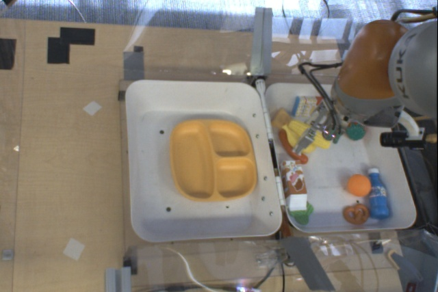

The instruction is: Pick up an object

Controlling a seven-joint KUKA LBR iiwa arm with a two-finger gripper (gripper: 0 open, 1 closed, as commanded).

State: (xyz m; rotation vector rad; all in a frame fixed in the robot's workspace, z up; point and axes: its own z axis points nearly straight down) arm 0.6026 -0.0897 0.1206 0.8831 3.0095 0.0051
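The arm [383, 65] reaches in from the right and hangs low over the right bin [404, 215], its orange band bulking above the wrist, and the pincer [321, 132] is down among the clutter at the bin's upper left. It sits right at a yellow object [301, 137], touching or nearly so, but whether the pincer is spread or pressed together, I cannot tell; the metal parts blur together there. Just above that yellow object lies a small carton with blue and orange print [306, 106], and a tan piece [281, 117] sits against the bin's left wall. A teal ball [354, 131] peeks out just right of the pincer. Further down the bin, a red and white packet [294, 178] lies along the left side, with a white block on a green piece [299, 205] just below it. Over to the lower right, an orange ball [358, 184] rests beside a blue bottle [378, 195], and a brown pretzel [355, 214] lies just under the ball. In the left bin [147, 215], a yellow divided plate [212, 159] sits near the middle, alone. Both bins rest side by side on the wooden counter [61, 167].
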